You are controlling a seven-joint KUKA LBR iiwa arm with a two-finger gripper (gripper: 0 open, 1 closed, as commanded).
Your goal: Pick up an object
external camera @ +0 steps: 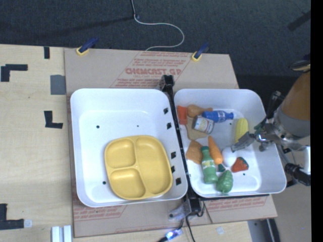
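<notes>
Nearest: green toy vegetable at right bin's near edge. Pincer low over right bin's right side, prongs apart, nothing clamped. Just beside: strawberry, yellow banana. Further left: carrot, green bottle. Probably light, stiff, slick plastic. Best gripped across strawberry's middle. Far left: yellow tray.

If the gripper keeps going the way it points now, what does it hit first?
Probably the carrot: the gripper points left into the right bin, and the carrot lies next in that line. Depth is unclear; it may pass above.
</notes>
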